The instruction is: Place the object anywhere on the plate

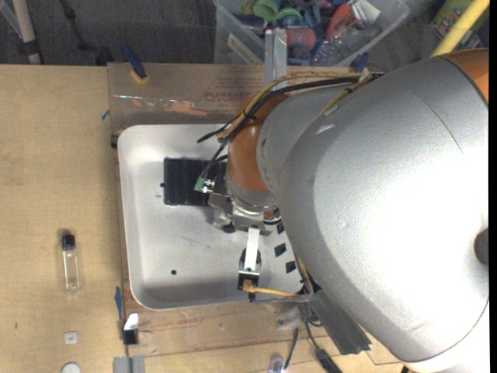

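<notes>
Camera view, white bin [155, 255], black slab [182, 181] perhaps inside, tool [221, 210] opening untellable

One camera, high and slanted, looks down on the bin [155, 247].

One white bin [155, 274], one vial [70, 261]
</notes>
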